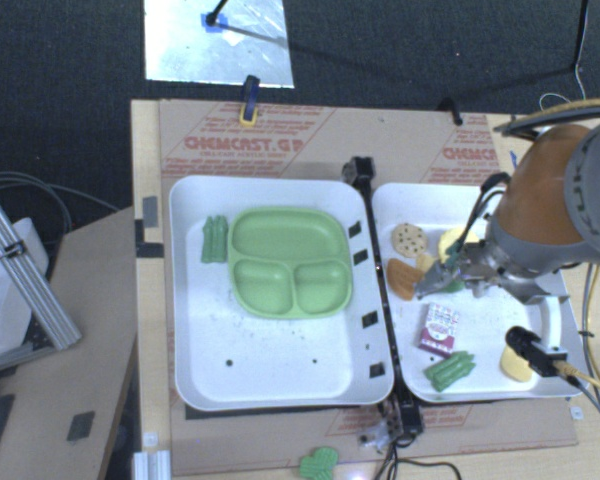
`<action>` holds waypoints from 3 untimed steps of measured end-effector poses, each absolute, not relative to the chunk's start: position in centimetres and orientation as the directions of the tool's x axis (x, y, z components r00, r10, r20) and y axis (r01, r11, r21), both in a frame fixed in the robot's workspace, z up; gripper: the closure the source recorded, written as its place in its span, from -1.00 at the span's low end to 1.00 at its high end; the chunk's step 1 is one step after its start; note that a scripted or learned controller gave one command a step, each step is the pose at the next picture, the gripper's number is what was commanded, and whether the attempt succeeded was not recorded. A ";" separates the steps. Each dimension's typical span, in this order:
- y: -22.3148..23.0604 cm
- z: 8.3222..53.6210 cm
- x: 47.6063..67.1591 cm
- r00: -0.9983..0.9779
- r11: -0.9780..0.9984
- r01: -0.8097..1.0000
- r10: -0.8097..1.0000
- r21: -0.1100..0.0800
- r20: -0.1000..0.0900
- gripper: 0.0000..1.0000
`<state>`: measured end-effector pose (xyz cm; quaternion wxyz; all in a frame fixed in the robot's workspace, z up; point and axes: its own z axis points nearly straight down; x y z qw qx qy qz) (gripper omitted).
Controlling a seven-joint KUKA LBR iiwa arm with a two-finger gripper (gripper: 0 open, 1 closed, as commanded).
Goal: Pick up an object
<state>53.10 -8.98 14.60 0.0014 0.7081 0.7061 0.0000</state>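
While gripper hovers low over right white bin, finger state unclear; round speckled cookie, orange wedge, pink-white carton crowd around it.

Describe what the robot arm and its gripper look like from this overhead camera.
The arm is bulky and rounded, with grey metal segments and a broad orange band above the wrist. A dark cable loops along its left side. The gripper at its tip is small, grey and metallic. No printed markings are legible on either part.
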 end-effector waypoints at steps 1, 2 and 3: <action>-12.5 8.1 51.3 0.003 -0.003 1.000 1.000 -0.002 0.000 -1.00; -5.7 19.1 57.4 -0.012 0.012 1.000 1.000 0.014 0.000 -1.00; -12.1 19.1 60.3 0.001 -0.001 1.000 1.000 0.005 -0.003 -1.00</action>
